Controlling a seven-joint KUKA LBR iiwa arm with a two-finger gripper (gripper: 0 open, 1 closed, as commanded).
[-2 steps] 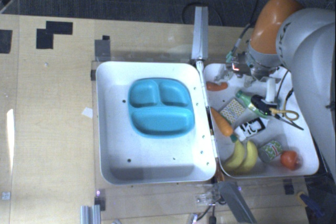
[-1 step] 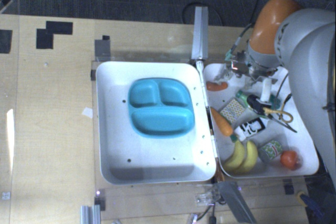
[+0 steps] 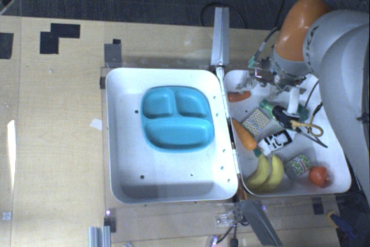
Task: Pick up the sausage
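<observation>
The grey arm (image 3: 341, 72) reached in from the right, bent downward. Its orange band (image 3: 300, 23) sat above the wrist, and the gripper (image 3: 263, 75) pointed down.

No text, label or number is clear enough to read

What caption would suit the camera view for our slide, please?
Arm's gripper above the sausage in the cluttered right bin; blue tray in the left.

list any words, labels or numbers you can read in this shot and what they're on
None can be read.
Black and white packet in the right white bin: bold white marks, too blurred to read.
Checkered flat packet: pattern, no legible text.
Round green patterned object: print too small.
</observation>
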